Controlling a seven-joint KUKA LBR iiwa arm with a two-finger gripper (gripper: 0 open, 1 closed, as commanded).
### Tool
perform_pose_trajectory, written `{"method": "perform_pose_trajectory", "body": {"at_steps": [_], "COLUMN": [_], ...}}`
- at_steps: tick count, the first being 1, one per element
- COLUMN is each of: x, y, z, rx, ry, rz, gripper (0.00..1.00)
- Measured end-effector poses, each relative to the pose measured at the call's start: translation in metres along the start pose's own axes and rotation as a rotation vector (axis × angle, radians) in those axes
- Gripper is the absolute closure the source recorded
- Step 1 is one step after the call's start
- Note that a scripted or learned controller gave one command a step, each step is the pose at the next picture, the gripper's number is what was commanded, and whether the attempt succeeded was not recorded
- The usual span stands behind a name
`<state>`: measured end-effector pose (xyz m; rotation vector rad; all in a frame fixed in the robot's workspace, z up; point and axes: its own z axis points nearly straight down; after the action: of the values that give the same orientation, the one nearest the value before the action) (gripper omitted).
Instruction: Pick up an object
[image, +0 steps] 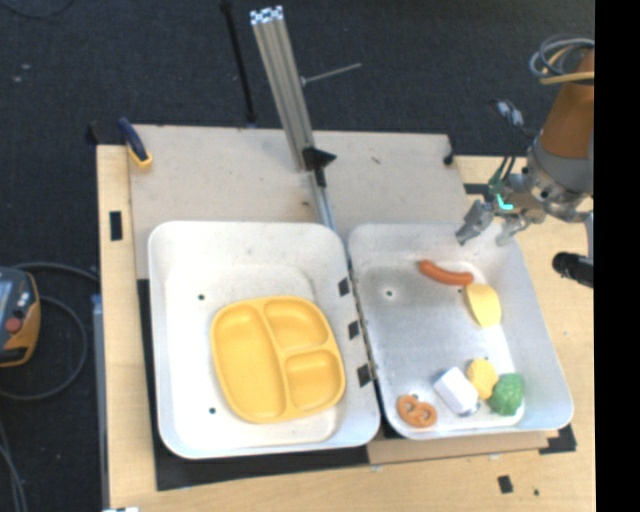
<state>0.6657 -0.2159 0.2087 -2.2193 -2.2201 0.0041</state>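
Hovering above the right bin's (530, 300) far edge, hand (491, 224) open, empty.

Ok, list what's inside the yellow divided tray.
The yellow divided tray in the left bin shows three bare compartments, nothing in them. The bin floor beneath it is covered.
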Motion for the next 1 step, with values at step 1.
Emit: {"method": "perform_pose_trajectory", "body": {"at_steps": [1], "x": [0.0000], "y": [0.0014], "z": [-0.0030], "rx": [-0.005], "ry": [-0.001], "rz": [-0.001], "gripper": [0.00]}}
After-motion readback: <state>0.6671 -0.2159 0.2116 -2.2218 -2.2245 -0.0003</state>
